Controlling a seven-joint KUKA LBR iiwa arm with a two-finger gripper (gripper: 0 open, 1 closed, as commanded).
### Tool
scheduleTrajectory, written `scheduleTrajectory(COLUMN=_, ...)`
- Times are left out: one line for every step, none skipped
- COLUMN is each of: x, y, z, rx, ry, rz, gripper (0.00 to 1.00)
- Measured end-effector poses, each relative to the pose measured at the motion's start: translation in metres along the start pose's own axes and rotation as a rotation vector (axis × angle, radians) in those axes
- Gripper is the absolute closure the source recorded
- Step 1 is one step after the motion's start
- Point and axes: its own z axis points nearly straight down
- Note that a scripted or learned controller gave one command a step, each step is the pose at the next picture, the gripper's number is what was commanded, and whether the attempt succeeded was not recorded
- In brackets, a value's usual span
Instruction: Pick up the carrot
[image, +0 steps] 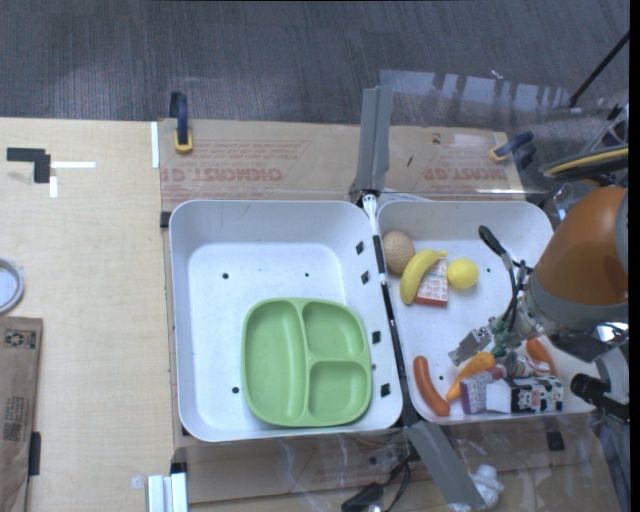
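Observation:
The carrot (468, 368) is a small orange piece lying at a slant in the right bin (470, 214), near its front. Its upper end reaches up to my gripper (487, 345), which is low in the bin just above and right of it. The grey arm with its orange band (592, 250) comes in from the right and covers the bin's right side. The carrot's lower end points toward a red sausage (431, 386).
A green divided plate (305, 362) lies in the left bin (200, 300). The right bin also holds a potato (398, 250), banana (417, 272), lemon (462, 273), small carton (434, 288), purple box (481, 393), black-and-white box (536, 396) and another orange piece (540, 352).

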Motion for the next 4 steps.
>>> scheduleTrajectory(x=0.02, y=-0.007, z=0.015, rx=0.001, ry=0.002, rz=-0.085, gripper=0.0)
scheduleTrajectory(x=0.02, y=-0.006, z=0.006, rx=-0.001, ry=0.001, rz=-0.084, gripper=1.0)
scheduleTrajectory(x=0.02, y=-0.007, z=0.006, rx=0.001, ry=0.002, rz=-0.083, gripper=0.0)
scheduleTrajectory(x=0.017, y=-0.004, z=-0.005, rx=-0.008, ry=-0.006, rz=-0.081, gripper=1.0)
